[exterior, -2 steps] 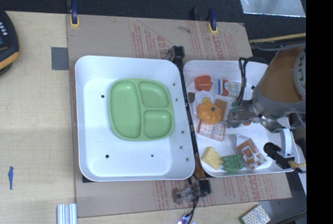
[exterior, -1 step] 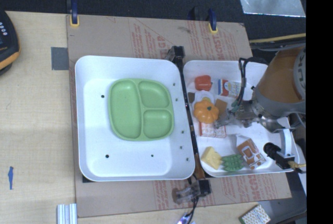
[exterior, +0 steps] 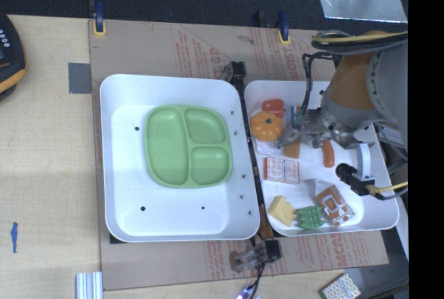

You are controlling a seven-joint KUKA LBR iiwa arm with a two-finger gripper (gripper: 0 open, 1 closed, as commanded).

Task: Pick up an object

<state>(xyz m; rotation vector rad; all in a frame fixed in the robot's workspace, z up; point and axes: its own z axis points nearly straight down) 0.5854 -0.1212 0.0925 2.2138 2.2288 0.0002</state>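
Arm [exterior: 361, 82] overhangs right bin [exterior: 388, 221]. End effector [exterior: 295, 137] beside orange pumpkin toy [exterior: 267, 125]; grip state cannot be told. Recommend centring squarely over one item before closing.

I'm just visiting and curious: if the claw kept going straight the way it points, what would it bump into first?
The claw points left and down into the right bin. Most likely it would meet the small brown piece under its tip first, with the orange pumpkin toy just beyond. Depth is hard to judge from above.
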